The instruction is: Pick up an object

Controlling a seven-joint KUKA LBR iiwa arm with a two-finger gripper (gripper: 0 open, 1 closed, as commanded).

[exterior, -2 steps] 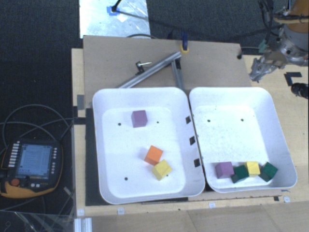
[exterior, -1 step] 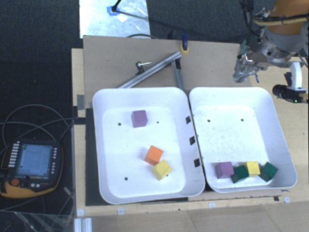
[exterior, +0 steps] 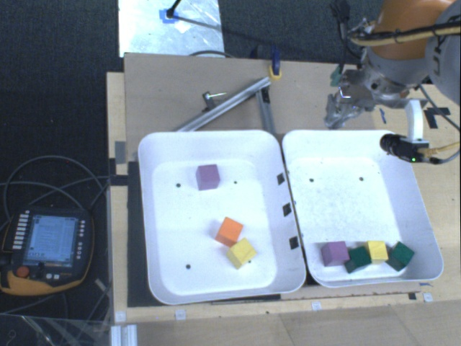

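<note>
The arm's pincer (exterior: 340, 114) hovers over the worktop (exterior: 302, 92) at 12 o'clock of the right bin (exterior: 360, 193); its grip state cannot be told. That bin holds a purple cube (exterior: 334, 252), two green cubes and a yellow one along its 6 o'clock wall. The left bin (exterior: 166, 215) holds a purple block (exterior: 207, 176), an orange block (exterior: 230, 230) and a yellow block (exterior: 242, 252).

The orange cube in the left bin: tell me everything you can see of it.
The orange cube is a small, plain, matte block, seemingly foam or painted wood. It sits flat on the floor of the left bin, below centre, turned slightly against the bin's edges. Its lower right corner meets or nearly meets the yellow cube; actual contact is unclear. The purple cube lies apart, further up. The gripper is far off, above the right bin.
</note>
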